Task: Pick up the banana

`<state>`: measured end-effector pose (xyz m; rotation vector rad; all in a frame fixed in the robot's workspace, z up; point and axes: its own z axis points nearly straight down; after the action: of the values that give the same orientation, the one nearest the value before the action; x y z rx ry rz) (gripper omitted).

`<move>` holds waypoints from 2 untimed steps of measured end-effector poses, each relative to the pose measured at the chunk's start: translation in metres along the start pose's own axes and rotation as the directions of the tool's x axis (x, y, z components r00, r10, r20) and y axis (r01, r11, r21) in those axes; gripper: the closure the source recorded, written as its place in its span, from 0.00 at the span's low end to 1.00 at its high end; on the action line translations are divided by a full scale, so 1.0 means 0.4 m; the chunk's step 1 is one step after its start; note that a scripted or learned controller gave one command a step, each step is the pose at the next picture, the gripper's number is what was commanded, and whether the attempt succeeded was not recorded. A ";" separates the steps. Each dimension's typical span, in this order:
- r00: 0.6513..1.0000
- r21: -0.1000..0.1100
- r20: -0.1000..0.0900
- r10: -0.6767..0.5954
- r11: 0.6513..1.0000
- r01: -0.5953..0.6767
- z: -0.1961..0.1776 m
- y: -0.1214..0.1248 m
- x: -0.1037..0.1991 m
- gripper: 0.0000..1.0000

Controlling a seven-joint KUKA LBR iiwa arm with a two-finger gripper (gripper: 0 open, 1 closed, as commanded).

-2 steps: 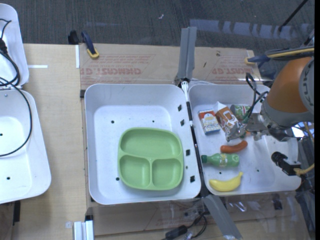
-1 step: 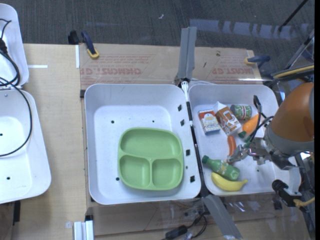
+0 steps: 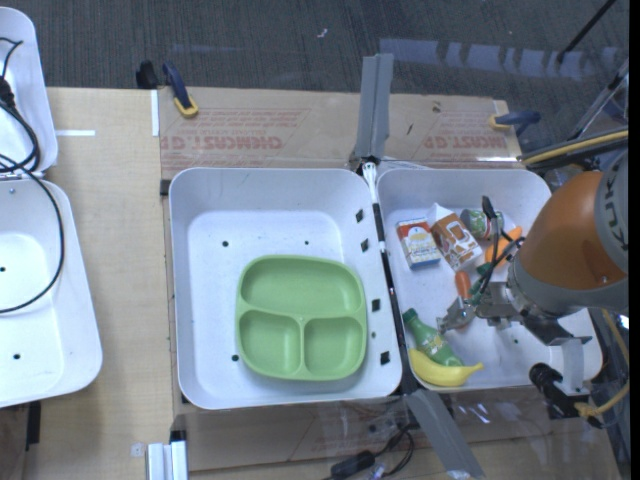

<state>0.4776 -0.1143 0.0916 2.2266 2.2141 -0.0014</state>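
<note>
Claw (image 3: 462, 315) above banana (image 3: 443, 369) in rt bin (image 3: 520, 183) (open/closed? can't tell).

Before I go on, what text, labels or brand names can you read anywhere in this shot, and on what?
"CHEMCAST GP", printed red and upside down, on the brown protective sheet behind the left white bin.
The same red print on the brown sheet behind the right white bin.
Small orange-and-white cartons: print too small to read.
</note>
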 end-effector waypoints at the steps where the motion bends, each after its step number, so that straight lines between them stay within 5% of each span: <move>1: 0.967 -0.018 0.015 -0.256 0.967 0.256 -0.014 0.013 0.035 0.00; 2: 0.848 -0.018 0.021 -0.529 0.848 0.530 -0.017 0.018 0.021 0.00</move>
<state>0.4848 -0.1059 0.0985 1.5174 2.7184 0.0069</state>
